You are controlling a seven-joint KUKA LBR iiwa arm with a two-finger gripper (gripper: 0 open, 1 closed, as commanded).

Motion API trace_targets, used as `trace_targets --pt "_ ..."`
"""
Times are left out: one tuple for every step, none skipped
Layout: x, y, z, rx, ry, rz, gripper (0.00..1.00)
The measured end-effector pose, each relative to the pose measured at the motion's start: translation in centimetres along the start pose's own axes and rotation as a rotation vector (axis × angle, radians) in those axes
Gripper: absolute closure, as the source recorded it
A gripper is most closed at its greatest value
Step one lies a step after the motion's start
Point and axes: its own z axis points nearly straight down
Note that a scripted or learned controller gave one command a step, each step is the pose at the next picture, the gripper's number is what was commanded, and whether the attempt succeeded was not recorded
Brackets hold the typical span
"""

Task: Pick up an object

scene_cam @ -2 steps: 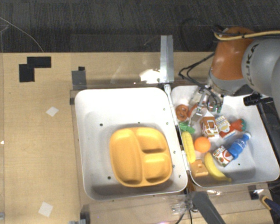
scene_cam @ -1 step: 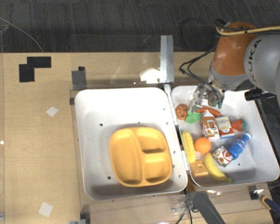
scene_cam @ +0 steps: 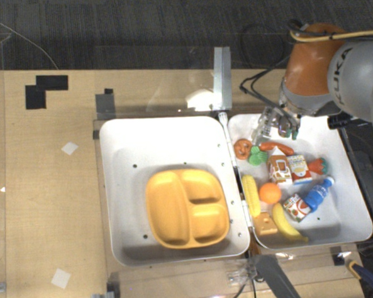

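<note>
Hand (scene_cam: 274,125) hovers over right white bin's (scene_cam: 351,185) far edge; finger state cannot be told. Orange plastic carrot (scene_cam: 278,148) just below in tight clutter, so fingers risk snagging neighbours.

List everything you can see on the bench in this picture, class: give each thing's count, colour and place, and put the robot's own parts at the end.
Bins: 2, white, side by side; left bin, right bin.
Divided tray: 1, yellow, in the left bin.
Orange ball: 1, orange, middle of the right bin.
Banana: 1, yellow, near edge of the right bin.
Corn cob: 1, yellow, along the right bin's left wall.
Bottle: 1, blue, right of the ball.
Cartons: 2, white and orange-red, side by side in the right bin.
Round toy: 1, orange-brown, far left of the right bin.
Small green piece: 1, beside the round toy.
Arm: 1, grey with orange band, from the right.
Gripper: 1, over the right bin's far side.
</note>
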Motion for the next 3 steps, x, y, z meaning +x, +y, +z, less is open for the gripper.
trace_targets --pt "0.3 0.0 0.2 0.003 0.016 -0.001 0.0" --pt "1.7 1.9 -7.0 0.003 0.018 -0.125 0.0" --pt "2.7 -1.3 3.1 0.006 0.02 0.08 0.0"
